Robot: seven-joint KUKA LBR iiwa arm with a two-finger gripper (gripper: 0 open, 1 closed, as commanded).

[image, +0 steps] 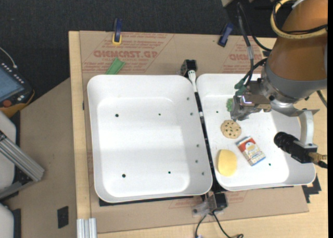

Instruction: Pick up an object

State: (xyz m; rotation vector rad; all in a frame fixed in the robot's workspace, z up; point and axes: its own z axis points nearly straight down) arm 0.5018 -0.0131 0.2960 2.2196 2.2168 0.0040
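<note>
cardboard-topped counter (156,49), two bins. hand (240,108) hangs in right white bin (291,177), grip state unclear; round speckled cookie (230,128) just below-left.

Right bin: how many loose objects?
3, maybe more under the arm: cookie below the gripper, yellow lemon near the front, small box right of them.

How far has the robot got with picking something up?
Nothing looks picked up yet. The cookie, the yellow lemon and the small box all lie in the right bin. The gripper is low, just above the cookie. Grabbing and lifting are left.
</note>
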